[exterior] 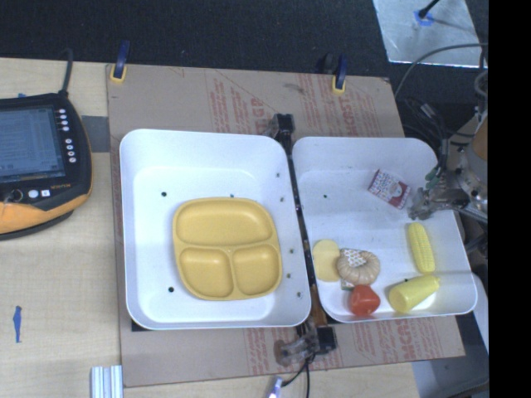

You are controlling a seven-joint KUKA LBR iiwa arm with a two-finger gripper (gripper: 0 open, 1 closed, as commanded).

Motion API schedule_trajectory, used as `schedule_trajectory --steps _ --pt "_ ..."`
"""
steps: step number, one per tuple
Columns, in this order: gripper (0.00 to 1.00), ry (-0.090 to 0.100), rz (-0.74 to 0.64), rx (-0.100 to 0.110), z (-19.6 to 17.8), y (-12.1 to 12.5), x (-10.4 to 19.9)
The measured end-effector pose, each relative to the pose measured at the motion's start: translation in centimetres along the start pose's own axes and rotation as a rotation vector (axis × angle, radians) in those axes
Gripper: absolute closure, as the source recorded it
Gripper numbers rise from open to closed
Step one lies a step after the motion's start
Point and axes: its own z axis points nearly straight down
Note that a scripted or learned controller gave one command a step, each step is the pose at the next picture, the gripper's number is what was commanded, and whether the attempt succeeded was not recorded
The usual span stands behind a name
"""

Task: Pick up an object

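Note:
The right bin [332,214] holds several toy foods. A red-and-white packet [388,187] lies near its back. A corn cob [421,247] lies by the right wall, and a yellow cylinder-shaped piece [413,293] sits in the front right corner. Along the front are a red tomato [363,301], a speckled bagel [358,264] and a pale yellow round piece [325,259]. My gripper [425,203] hangs low over the bin's right side, just right of the packet and behind the corn cob. Nothing shows in its grasp.
The left bin [149,189] holds a yellow divided plate [226,247]. A tablet-style pendant [37,160] lies on the bench at far left. Clamps [338,73] pin the cardboard sheet at the back. Cables hang at the bins' front junction [303,351].

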Motion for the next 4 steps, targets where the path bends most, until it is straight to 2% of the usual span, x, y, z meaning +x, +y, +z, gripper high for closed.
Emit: schedule_trajectory --steps 1,2,3,4 --pt "1.0 0.0 0.0 0.001 7.0 4.5 1.5" --pt "1.0 0.002 0.002 -0.003 -3.5 5.7 4.2" --pt "1.0 0.001 0.001 0.002 3.5 5.3 4.7" --pt "1.0 0.001 0.004 -0.002 -6.1 3.0 3.0"
